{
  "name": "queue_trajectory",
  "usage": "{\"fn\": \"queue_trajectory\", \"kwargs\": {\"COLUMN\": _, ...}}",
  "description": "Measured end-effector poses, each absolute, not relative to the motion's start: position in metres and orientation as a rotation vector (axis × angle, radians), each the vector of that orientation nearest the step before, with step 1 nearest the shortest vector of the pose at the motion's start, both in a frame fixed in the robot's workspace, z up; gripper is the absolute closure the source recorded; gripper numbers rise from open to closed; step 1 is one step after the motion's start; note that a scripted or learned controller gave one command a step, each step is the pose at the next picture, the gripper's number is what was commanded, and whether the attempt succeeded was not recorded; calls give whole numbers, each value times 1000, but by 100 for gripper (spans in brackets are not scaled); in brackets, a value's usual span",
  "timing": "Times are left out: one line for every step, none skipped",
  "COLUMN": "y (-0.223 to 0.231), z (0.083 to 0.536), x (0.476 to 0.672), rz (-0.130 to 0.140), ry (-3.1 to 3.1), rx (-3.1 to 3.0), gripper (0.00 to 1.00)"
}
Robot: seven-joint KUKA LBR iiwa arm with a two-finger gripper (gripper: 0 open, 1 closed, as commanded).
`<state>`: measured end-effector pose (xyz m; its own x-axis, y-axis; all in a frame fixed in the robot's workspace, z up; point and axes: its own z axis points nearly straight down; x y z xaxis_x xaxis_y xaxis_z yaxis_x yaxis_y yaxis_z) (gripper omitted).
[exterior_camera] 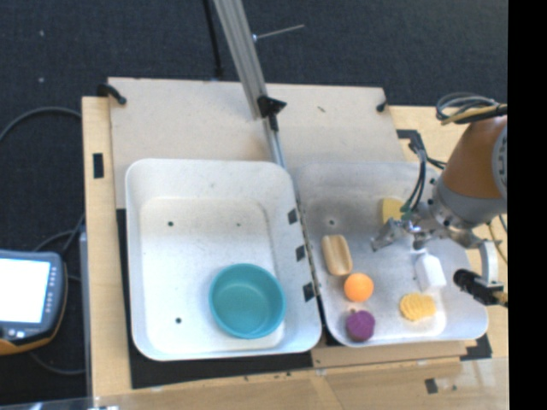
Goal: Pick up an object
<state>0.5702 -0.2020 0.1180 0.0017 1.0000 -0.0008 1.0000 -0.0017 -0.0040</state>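
The right bin [342, 186] holds several small objects. A tan bread-shaped piece [337, 254] lies near its left wall, with an orange ball [359, 287] and a purple object [361, 324] just in front of it. A yellow ridged piece [417, 307] lies at the front right, and a white piece [429, 272] sits just above it. A yellow block [391, 209] rests farther back. My gripper [410, 233] hangs low over the bin's right half, just beside the yellow block and above the white piece. I see nothing clearly held in it.
The left bin [171, 195] holds a teal bowl [247, 300] at its front right. A slanted metal pole [248, 58] rises behind the bins. A tablet [26, 297] lies off the bench's left edge. Cables [466, 107] hang by the arm at the right.
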Motion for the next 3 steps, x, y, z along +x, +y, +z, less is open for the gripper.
{"fn": "queue_trajectory", "kwargs": {"y": -203, "z": 133, "x": 571, "rz": 0, "ry": -2216, "rx": -2231, "gripper": 100}}
{"fn": "queue_trajectory", "kwargs": {"y": -203, "z": 195, "x": 568, "rz": -5, "ry": -2226, "rx": -2228, "gripper": 100}}
{"fn": "queue_trajectory", "kwargs": {"y": -201, "z": 248, "x": 560, "rz": -5, "ry": -2230, "rx": -2224, "gripper": 100}}
